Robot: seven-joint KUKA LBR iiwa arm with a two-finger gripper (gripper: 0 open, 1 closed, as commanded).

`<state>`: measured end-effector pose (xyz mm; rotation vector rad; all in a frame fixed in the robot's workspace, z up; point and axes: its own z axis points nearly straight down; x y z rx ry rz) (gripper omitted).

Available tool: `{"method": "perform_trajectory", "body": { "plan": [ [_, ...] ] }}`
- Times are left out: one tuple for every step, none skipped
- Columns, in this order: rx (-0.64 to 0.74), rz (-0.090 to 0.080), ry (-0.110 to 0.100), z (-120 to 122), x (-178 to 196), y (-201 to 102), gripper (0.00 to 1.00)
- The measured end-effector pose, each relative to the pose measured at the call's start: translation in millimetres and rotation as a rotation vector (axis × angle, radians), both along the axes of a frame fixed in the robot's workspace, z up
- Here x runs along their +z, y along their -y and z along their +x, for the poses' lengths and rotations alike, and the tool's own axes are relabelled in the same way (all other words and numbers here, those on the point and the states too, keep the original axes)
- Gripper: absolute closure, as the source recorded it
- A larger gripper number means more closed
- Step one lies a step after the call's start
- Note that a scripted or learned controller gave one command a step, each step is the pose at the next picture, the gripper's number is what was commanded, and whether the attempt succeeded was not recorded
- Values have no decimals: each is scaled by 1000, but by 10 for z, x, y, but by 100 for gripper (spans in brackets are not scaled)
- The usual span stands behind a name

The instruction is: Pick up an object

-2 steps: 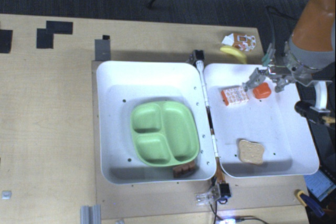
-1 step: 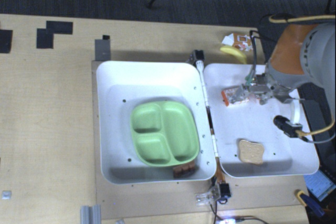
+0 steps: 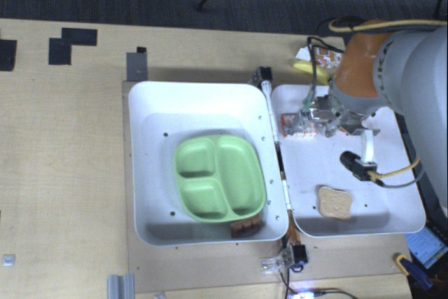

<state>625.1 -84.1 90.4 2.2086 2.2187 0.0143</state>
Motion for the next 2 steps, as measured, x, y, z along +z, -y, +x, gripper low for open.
{"method": "perform_trajectory", "body": {
  "plan": [
    [0,-2,7,23,137,14,100],
    [-2,-2,-8,349,722,1237,100]
  ]
}}
